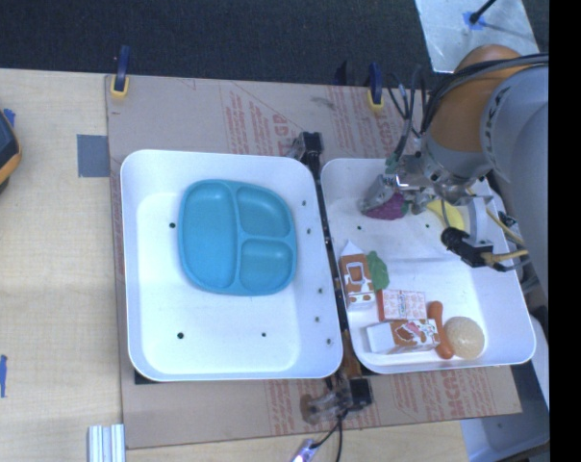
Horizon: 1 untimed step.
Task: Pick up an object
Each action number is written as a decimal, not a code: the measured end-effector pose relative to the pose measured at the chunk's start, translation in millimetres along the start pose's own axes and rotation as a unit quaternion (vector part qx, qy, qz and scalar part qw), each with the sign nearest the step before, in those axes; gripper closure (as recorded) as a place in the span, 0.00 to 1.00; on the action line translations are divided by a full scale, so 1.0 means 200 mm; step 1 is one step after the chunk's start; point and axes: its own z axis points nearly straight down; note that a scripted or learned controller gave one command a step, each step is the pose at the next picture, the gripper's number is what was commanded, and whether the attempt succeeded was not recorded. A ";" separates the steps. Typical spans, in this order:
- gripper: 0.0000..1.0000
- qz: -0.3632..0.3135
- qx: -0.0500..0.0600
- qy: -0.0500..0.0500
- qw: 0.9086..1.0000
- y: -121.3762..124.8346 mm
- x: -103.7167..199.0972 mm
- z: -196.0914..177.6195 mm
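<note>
Purple object [391, 206]: I see it at the far end of the right bin [521, 349], a small dark-purple lump, directly under my gripper [385, 192].
Gripper: down in the right bin's far left corner, its metal tip right at the purple object; from my feed I cannot tell whether the fingers are wide or closed, nor whether anything sits between them.
Arm [483, 104]: it comes in from the right, with the orange band above the wrist over the bin's far edge.
Yellow item [442, 211]: just beside the purple object, partly hidden by the wrist and cables.
Green piece [376, 269]: mid-bin, touching a small printed box [356, 279] that lies along the left wall.
Near-end cluster: a red-and-white carton [403, 304], a second carton [403, 336], an orange stick-like item [439, 328] and a round tan ball [464, 337], all packed close together.
Left bin [146, 349]: I see a blue divided plate [238, 236] lying flat, towards its far half.
Bench [40, 287]: both bins rest side by side on a brown cardboard sheet [223, 104].
</note>
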 end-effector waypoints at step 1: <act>1.00 -0.001 0.001 0.000 1.000 0.00 0.00 -0.06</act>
